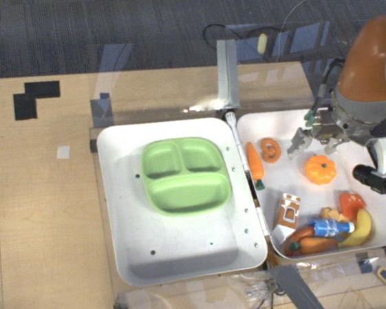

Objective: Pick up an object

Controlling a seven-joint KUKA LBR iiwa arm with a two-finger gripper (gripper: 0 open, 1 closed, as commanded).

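Observation:
My gripper hangs over the back of the right bin, its two fingers spread open with nothing between them. Just below and in front of it sits a small orange pumpkin. To its left lie an orange pretzel-like ring and a carrot along the bin's left wall. At the front of the bin are a brown-and-white box, a blue bottle, a banana, a red tomato and a sausage.
The left bin holds a green divided plate. A metal post stands behind the divider between the bins. The arm's orange band rises at the right edge.

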